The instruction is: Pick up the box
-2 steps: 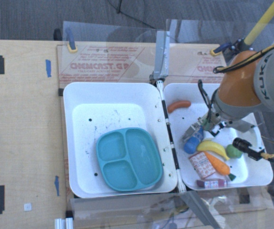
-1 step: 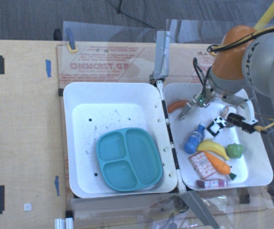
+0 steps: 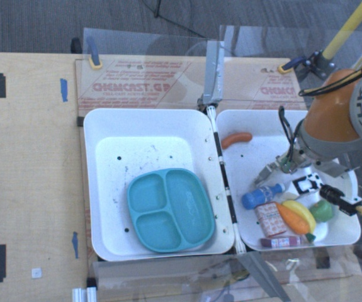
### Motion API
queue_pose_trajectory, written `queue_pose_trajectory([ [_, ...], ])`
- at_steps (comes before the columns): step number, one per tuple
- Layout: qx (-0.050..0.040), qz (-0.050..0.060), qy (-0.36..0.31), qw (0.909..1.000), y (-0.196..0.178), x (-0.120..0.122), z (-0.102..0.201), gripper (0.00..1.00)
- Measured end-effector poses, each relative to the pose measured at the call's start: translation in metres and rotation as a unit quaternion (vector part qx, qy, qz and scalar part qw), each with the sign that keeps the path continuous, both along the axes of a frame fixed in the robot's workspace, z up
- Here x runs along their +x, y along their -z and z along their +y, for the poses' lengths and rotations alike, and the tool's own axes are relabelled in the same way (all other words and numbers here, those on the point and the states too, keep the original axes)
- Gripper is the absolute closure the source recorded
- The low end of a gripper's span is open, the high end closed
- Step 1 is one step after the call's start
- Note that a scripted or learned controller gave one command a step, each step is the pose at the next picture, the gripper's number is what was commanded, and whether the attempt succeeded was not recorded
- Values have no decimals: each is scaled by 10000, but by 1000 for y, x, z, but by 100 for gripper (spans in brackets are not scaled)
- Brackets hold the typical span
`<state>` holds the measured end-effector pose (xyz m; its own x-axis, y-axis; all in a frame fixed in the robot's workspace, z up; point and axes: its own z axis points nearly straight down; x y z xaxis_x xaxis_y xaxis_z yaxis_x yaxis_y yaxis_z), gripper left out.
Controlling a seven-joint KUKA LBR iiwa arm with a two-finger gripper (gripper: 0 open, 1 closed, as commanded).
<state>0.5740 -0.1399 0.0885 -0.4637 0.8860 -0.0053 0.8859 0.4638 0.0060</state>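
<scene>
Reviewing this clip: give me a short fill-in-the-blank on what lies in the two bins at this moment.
1. The teal divided plate lies in the ____ bin.
2. The small box lies in the right bin, just below the ____ bottle.
3. The sausage lies near the right bin's ____ left corner.
4. The plate has ____ compartments.

Missing words: left; blue; far (upper); three

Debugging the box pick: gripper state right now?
Gripper: open, holding nothing, above the blue bottle; small box lies untouched.
</scene>
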Motion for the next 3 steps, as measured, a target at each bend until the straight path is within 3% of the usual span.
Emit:
queue_pose_trajectory([
  [1,-20,-57,29,10000,-12,2,-4,100],
  [2,7,16,-449,9990,-97,2,126,100],
  [3,7,18,-444,9990,-97,2,125,0],
])
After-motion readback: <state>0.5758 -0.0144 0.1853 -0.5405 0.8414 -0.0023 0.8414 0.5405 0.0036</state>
